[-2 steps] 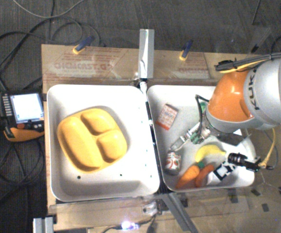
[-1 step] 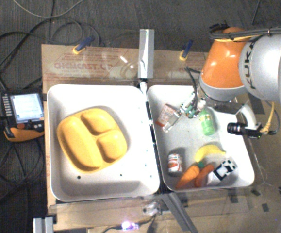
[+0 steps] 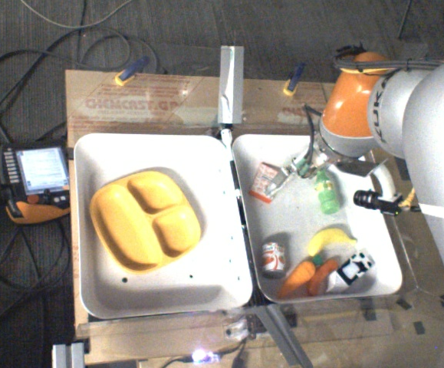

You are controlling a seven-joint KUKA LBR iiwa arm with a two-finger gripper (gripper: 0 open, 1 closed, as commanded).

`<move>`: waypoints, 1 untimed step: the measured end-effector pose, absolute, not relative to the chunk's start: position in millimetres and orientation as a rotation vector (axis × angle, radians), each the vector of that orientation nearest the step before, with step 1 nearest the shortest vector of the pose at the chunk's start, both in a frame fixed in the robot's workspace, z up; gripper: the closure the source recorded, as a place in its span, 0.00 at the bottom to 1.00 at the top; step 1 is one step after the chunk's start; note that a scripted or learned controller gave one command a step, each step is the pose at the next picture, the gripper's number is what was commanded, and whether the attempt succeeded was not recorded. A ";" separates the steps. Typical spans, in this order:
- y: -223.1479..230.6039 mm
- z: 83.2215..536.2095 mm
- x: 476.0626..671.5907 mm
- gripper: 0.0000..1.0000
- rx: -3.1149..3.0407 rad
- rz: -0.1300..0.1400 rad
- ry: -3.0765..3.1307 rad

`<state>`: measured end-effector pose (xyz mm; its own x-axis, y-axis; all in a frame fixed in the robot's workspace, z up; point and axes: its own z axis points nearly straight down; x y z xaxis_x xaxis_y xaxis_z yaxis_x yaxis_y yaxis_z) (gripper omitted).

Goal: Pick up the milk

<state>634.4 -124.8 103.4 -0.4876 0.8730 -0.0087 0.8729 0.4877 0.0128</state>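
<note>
Two white bins sit side by side on the bench, and the action is all in the right bin [image 3: 245, 205]. The grey arm [image 3: 406, 113], orange band above the wrist, reaches in from the right and angles down toward that bin's far edge. Its gripper [image 3: 289, 172] points left at the milk [image 3: 264, 182], a small red-and-white carton lying tilted near the far left corner of the right bin. The fingertips sit right at the carton's right side, touching or just beside it, but whether they are spread or clamped cannot be told from this slant, and the carton is not seen between them. Just right of the gripper lies a green bottle [image 3: 327, 193], near the middle of the bin. Along the near edge there's a red-and-white can [image 3: 274, 257], a carrot [image 3: 297, 279], a yellow banana [image 3: 330, 241] behind it, and a black-and-white box [image 3: 356, 267] toward the near right corner. Over in the left bin [image 3: 99, 282], a yellow compartment tray [image 3: 146, 219] rests in the middle, three wells facing up.
</note>
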 end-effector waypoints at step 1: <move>-123.8 99.7 672.0 0.00 1.744 0.005 2.614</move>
<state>672.0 -123.8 99.7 -0.3841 0.9233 0.0019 0.9233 0.3841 0.0022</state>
